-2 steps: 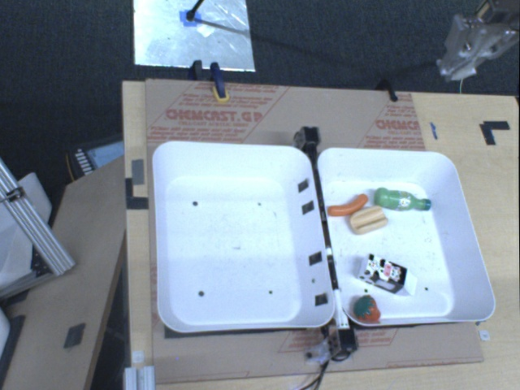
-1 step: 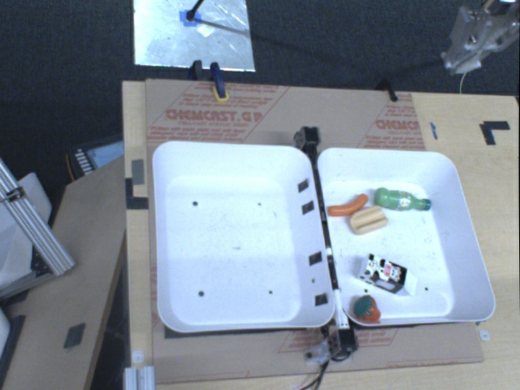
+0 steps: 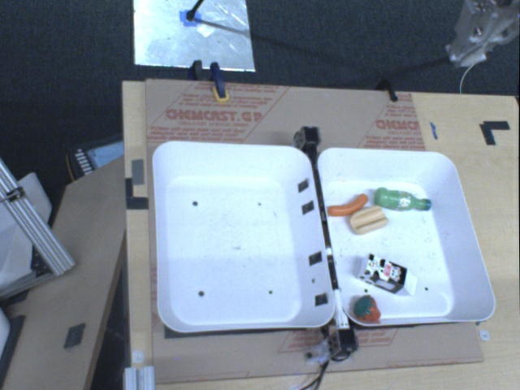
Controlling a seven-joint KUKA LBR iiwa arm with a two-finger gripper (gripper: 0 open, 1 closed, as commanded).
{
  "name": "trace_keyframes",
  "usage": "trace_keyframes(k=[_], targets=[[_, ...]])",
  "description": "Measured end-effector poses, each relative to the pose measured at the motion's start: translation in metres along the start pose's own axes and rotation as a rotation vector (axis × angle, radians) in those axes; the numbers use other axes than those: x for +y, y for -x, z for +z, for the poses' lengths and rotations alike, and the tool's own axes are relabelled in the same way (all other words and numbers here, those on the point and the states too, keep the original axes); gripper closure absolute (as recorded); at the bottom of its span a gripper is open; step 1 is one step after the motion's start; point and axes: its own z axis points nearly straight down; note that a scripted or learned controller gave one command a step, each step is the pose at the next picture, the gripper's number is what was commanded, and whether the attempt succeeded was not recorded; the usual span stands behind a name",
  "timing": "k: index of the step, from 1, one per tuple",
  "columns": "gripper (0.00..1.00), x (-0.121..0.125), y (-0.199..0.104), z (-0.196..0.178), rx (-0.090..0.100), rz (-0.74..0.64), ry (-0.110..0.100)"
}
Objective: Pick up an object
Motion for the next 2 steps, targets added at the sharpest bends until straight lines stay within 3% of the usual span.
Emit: trace_keyframes(k=[2], targets=[[1.00, 0.001, 0.000, -0.023, 0.000, -0.004, 0.005]])
